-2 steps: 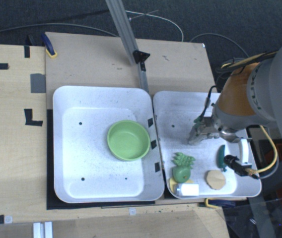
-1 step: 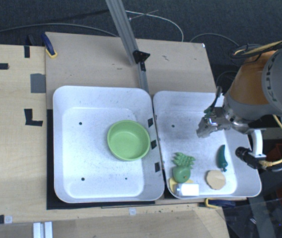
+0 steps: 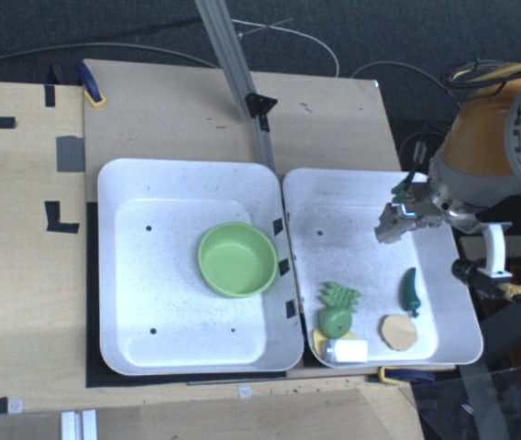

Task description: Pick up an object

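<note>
The right bin [image 3: 352,246] holds a dark green pepper-shaped piece [image 3: 411,291], a tan round piece [image 3: 398,332], a green leafy toy [image 3: 337,294] above a green round toy [image 3: 336,322], and a white block on a yellow piece [image 3: 346,348] at the front edge. My gripper [image 3: 399,216] hangs over the right bin's upper right part, above the dark green piece and apart from it. Nothing shows between its fingers.
A light green bowl [image 3: 237,259] sits in the left bin [image 3: 150,273]. A grey metal pole [image 3: 233,58] slants down from the top to the bins' shared back edge. Cables lie on the dark floor behind the bench.
</note>
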Robot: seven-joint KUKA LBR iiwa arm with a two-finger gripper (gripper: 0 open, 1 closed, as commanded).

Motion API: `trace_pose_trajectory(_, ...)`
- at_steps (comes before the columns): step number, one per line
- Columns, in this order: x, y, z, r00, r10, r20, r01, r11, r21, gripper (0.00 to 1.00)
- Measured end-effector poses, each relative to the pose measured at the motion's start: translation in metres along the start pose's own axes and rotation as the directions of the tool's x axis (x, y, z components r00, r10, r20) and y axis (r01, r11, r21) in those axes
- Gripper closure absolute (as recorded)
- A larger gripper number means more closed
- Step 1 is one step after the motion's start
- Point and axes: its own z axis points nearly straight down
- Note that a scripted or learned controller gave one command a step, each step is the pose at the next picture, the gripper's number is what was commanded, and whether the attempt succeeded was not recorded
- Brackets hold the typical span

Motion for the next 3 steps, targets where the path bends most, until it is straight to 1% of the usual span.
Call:
trace_pose_trajectory(1, 0.005, 0.010, -0.057, 1.000, -0.001, 0.000, 0.001, 1.000, -0.002, 1.00)
trace_pose_trajectory(2, 0.060, 0.026, -0.041, 1.000, -0.005, -0.002, 0.005, 1.000, 0.005, 1.00)
trace_pose_trajectory(3, 0.110, 0.042, -0.026, 1.000, -0.005, -0.002, 0.005, 1.000, 0.006, 1.00)
